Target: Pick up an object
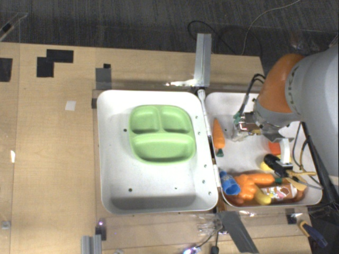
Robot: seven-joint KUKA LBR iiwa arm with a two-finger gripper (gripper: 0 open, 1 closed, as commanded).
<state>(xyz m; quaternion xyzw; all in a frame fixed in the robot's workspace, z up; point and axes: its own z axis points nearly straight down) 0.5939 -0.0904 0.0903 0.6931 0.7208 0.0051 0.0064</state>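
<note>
My gripper (239,127) hangs low over the upper middle of the right bin (229,102), reaching in from the right under the grey arm with its orange band. An orange toy carrot (217,134) with a green tip lies just left of it, along the bin's left wall and apart from the gripper. Along the bin's front edge lie a blue cup (229,184), an orange toy (249,183), a yellow piece (263,197) and a brown bottle (286,192). I see nothing held in the gripper.
The left bin (114,142) holds a green divided plate (161,133) in its upper half. A metal post (203,57) stands behind the gap between the bins. The arm covers the right bin's right side.
</note>
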